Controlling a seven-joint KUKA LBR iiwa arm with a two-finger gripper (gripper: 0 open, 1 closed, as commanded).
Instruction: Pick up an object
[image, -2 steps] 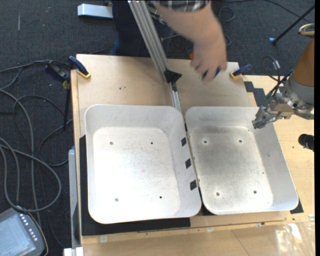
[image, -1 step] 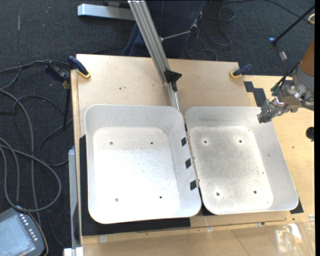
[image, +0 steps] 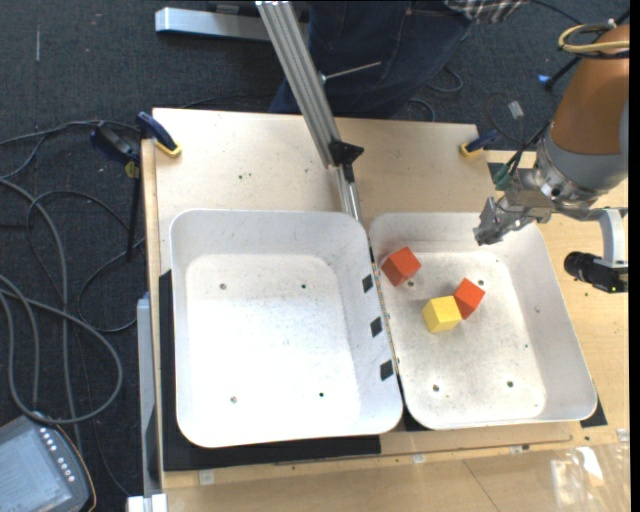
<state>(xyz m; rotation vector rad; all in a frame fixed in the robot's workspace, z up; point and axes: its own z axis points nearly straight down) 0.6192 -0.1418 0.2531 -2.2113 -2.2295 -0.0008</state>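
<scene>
Two shallow white bins are shown side by side on a pale wooden bench (image: 260, 150), seen from above at a slant. The arm (image: 590, 120), grey with an orange band above the wrist, is seen reaching in from the right, and its gripper (image: 490, 232) is poised over the far right corner of the right bin (image: 560, 350). Nothing is seen between the fingertips; whether they are spread or pressed together cannot be told, since they appear as one dark tip from this angle. Three blocks are seen lying on the floor of the right bin, all on the near-left side of the fingertips and apart from them. The orange block (image: 402, 265) lies to the left of the fingertips and slightly nearer the viewer, close to the wall where the two bins meet. The smaller orange block (image: 469, 296) lies nearer the viewer, almost straight below the fingertips in the view, and is the closest of the three to them. The yellow block (image: 441, 314) lies just beside that smaller orange block, at its near-left side, apparently touching it at a corner. The left bin (image: 200, 240) is well away to the left of the fingertips. A slanted metal rail (image: 305, 80) is seen crossing the far edge of the bench, and black cables (image: 60, 230) lie on the dark floor at the left.
</scene>
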